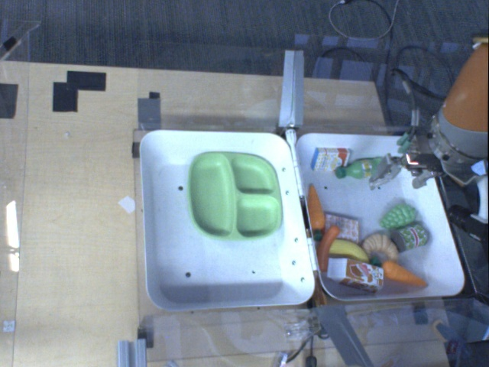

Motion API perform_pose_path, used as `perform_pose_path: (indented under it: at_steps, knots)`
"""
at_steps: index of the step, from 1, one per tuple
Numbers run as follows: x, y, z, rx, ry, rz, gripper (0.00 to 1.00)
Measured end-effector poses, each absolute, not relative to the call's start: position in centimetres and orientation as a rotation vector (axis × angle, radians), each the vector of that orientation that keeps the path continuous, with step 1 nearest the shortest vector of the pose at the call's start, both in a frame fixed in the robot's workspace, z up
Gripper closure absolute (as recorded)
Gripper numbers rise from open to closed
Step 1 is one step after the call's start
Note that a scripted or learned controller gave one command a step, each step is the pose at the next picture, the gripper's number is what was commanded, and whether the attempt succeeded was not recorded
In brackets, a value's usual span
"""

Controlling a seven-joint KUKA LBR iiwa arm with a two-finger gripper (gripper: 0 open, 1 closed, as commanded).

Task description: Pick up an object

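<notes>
My gripper (401, 176) hangs over the far part of the right bin (455, 270), reaching in from the right below the orange band (470, 98). It is open, with nothing between its fingers. Its left finger (383, 174) is right beside the near end of a green bottle (357, 169) lying on its side. A small milk carton (330, 159) lies just left of the bottle. Green grapes (399, 216) and a can (411, 237) sit nearer the front, below the gripper.
The right bin also holds a carrot (315, 207) along its left wall, a small box (341, 226), a banana (348, 250), a round tan item (380, 245), a juice box (359, 275) and another carrot (403, 275). In the left bin (164, 281) lies a green divided plate (233, 194).
</notes>
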State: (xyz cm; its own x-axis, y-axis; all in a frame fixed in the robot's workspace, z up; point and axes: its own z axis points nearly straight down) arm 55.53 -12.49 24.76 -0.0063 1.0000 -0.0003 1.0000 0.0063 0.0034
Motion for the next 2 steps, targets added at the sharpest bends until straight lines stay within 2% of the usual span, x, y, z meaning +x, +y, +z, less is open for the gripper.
perform_pose_path:
  at_steps: [1, 2]
  knots:
    - [53.4, -14.4, 11.8, 2.173, 2.266, 0.002, 0.0]
    - [49.8, -14.6, 11.0, 2.071, 2.352, 0.012, 0.0]
